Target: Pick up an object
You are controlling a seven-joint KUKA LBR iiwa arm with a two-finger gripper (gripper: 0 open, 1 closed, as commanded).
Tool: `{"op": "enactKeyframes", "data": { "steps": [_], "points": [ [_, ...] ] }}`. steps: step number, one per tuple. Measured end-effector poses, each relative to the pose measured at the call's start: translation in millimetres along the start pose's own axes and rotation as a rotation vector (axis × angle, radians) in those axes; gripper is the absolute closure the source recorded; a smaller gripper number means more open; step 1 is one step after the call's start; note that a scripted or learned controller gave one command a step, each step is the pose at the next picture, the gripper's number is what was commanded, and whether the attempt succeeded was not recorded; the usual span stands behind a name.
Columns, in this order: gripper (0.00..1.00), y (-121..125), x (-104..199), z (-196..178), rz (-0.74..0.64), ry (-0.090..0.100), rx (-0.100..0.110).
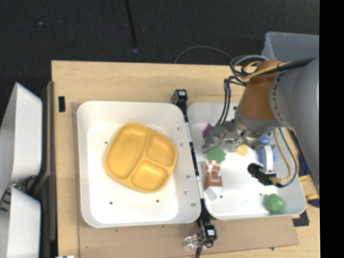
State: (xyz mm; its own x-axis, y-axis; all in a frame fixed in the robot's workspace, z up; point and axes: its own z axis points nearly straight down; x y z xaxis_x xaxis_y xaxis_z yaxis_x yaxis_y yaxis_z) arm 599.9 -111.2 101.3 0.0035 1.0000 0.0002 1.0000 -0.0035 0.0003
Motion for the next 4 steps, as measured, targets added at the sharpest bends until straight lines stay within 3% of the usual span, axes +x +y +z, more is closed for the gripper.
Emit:
{"op": "enactKeyframes", "data": {
  "steps": [1,4],
  "points": [
    [1.00,1,-1,-11,0.005,0.000,-0.003],
    [1.00,5,-16,-155,-0.001,-0.002,-0.006]
  ]
}}
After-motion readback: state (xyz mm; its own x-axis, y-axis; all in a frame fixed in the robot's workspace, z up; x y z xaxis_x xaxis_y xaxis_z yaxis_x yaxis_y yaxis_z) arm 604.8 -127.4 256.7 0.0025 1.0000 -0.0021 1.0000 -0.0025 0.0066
